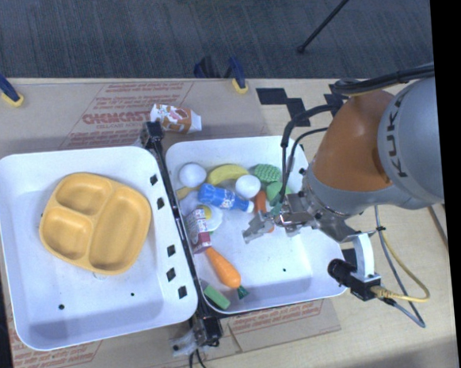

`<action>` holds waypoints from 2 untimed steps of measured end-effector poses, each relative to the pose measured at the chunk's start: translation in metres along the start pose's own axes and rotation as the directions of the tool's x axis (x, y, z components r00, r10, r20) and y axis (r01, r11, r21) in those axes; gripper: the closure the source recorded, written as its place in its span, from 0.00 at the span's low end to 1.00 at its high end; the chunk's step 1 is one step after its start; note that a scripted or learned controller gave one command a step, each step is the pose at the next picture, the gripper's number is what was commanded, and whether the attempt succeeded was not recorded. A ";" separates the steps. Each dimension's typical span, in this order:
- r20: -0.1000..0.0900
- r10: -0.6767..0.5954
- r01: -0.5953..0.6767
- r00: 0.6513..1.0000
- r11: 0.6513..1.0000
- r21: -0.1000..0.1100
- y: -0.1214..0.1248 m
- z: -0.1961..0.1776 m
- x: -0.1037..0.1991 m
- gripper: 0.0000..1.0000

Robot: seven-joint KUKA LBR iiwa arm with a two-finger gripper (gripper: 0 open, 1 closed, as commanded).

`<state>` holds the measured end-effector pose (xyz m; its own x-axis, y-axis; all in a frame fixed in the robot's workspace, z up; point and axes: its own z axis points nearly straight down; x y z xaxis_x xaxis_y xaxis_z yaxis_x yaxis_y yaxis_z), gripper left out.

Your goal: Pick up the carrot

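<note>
The carrot (223, 269) is orange with a thick end at the lower right. It lies on the floor of the right bin (301, 270) near the front left corner, tilted along a diagonal. My gripper (267, 227) hangs over the middle of that bin, up and to the right of the carrot and clear of it. Its fingers stand apart with nothing between them. The grey arm with its orange band (363, 149) covers the bin's right side.
Behind the gripper lie a blue bottle (222, 197), a white ball (192, 174), a white egg (248, 185), a banana (227, 173), a green item (266, 173) and a small orange piece (260, 201). A green block (216, 297) lies below the carrot. The left bin holds a yellow divided plate (95, 222).
</note>
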<state>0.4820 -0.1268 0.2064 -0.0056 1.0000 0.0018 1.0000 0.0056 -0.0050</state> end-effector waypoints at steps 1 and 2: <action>0.000 0.132 -0.132 0.991 0.991 0.001 0.000 0.113 0.029 0.00; 0.000 0.128 -0.128 0.992 0.992 0.002 0.000 0.103 0.029 1.00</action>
<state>0.4818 -0.0974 0.1036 0.1223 0.9925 0.0016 0.9925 -0.1223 -0.0076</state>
